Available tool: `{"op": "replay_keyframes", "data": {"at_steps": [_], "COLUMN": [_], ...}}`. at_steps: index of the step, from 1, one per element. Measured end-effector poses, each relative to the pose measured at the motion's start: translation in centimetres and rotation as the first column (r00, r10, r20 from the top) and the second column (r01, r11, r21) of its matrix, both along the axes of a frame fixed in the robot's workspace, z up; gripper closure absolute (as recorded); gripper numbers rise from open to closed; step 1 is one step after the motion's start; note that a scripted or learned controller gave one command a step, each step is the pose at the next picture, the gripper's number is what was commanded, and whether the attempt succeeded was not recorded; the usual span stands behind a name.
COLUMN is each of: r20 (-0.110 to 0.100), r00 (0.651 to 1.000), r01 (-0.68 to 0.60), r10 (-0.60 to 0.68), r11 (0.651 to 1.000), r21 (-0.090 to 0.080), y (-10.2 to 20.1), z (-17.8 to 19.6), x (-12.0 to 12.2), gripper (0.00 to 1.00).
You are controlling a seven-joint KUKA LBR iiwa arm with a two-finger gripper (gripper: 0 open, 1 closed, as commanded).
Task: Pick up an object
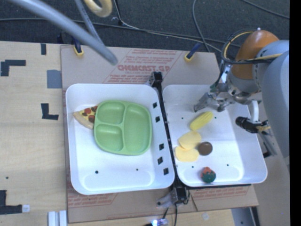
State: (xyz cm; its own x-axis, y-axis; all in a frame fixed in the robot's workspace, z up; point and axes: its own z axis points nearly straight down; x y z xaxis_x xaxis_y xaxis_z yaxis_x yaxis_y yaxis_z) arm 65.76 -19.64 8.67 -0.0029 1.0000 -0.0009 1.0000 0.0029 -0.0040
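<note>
End effector [210, 105]: mine, reaching in from the right over the right bin [244, 171], hanging low above its upper half. Two dark fingers spread fairly wide, pointing down and left; nothing between them.

Corn cob [201, 121]: yellow, lying at a slant just below and left of my fingertips. Nearest candidate for the pick. Whether a fingertip touches it, I cannot tell.

Yellow pieces [188, 146]: two flat pale-yellow shapes, overlapping, below the cob. Flat on the floor of the bin.

Brown disc [204, 149]: small, round, touching the right edge of the yellow pieces.

Red-and-green item [208, 175]: small, near the bin's front wall, well apart from my fingers.

Left bin [84, 173]: holds a green divided plate [123, 126] and a pizza slice [85, 117] tucked against the plate's left edge.

Risks, as I judge them:
- The cob is rounded and lies askew to my fingers; closing off-centre could squeeze it out sideways or roll it toward the divider [161, 126].
- Descending beside it rather than astride it would close on air.
- A push downward could shove the cob onto the yellow pieces, crowding the cluster.
- The flat pieces offer little edge to grip; fingertips would scrape the bin floor.
</note>
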Motion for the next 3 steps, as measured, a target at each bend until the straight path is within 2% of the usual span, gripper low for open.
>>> {"op": "replay_keyframes", "data": {"at_steps": [1,2,3], "r20": [0.003,0.008,0.008], "r00": [1.0,1.0,1.0], "r01": [-0.001,0.001,0.002], "r10": [0.001,-0.001,-0.002], "r11": [1.0,1.0,1.0], "r21": [-0.002,0.0,-0.001], "y": [0.0,0.3,0.1], "z": [1.4,7.6,12.0], "x": [0.1,-0.1,-0.2], "gripper": [1.0,1.0,1.0]}}
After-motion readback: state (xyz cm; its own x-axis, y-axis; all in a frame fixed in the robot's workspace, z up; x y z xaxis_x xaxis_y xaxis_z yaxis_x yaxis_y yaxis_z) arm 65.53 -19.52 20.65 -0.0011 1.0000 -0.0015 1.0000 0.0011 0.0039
